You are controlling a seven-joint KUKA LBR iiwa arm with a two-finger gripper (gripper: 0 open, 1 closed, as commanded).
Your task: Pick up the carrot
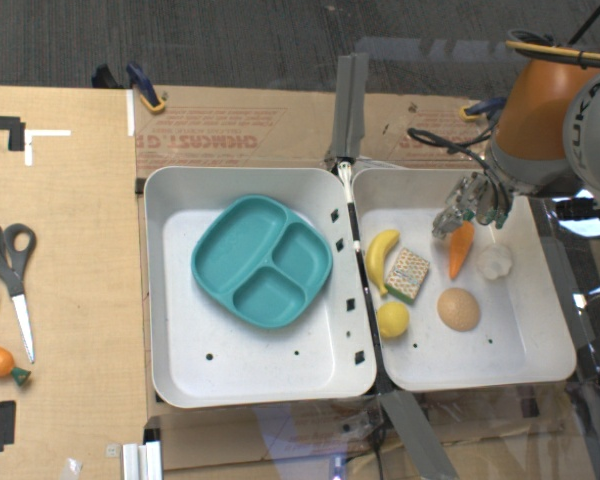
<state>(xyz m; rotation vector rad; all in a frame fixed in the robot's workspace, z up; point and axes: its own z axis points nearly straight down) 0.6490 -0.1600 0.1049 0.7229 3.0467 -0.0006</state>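
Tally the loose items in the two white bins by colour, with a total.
Yellow: 2, curved yellow banana, round yellow lemon
Orange: 1, tapered orange carrot
Tan: 1, tan egg
Teal: 1, teal divided plastic plate
Patterned: 1, speckled box
Clear: 1, translucent white lump
Total: 7

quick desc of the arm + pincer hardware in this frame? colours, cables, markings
Arm: rounded light-grey shell with a broad orange band above the wrist and part of a dark letter on the grey casing. Thin black cables loop off the wrist to the left. Pincer: small, grey metallic, with a greenish tint at the tips; finer detail is too blurred to tell.
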